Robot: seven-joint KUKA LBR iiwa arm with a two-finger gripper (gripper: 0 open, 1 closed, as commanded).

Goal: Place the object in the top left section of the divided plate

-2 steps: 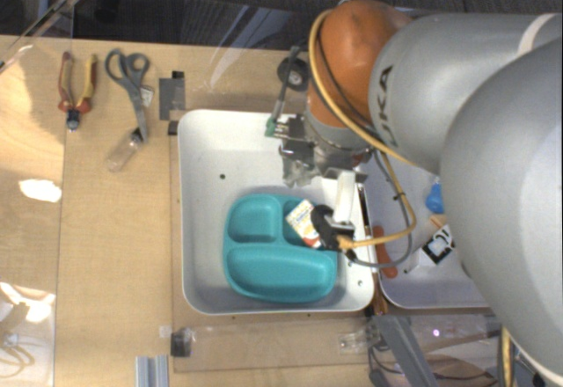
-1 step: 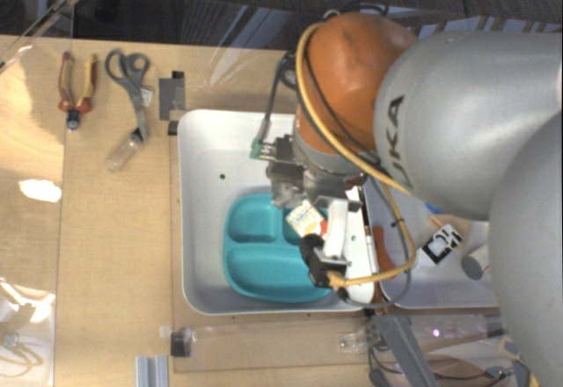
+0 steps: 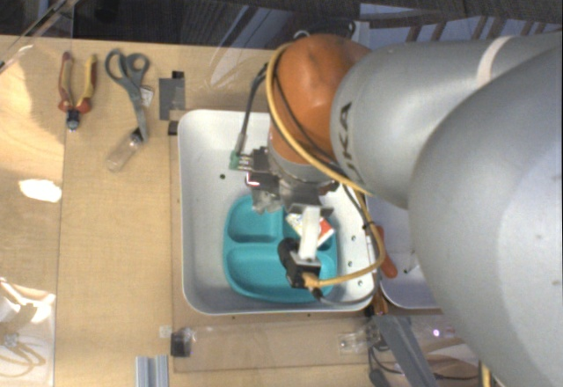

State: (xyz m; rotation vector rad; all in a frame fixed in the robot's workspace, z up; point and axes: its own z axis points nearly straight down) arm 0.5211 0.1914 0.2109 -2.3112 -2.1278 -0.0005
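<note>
The wooden bench point(image 3: 106, 227) carries pliers point(image 3: 75, 88), scissors point(image 3: 132, 86) and white bins point(image 3: 198, 200).

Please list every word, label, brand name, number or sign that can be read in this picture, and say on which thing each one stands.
"KA": dark letters running sideways on the grey arm, just past the orange band; they look like the end of a longer name, and the rest is hidden.
I can read no text on the teal divided plate, the white bin, the scissors or the pliers.
</note>
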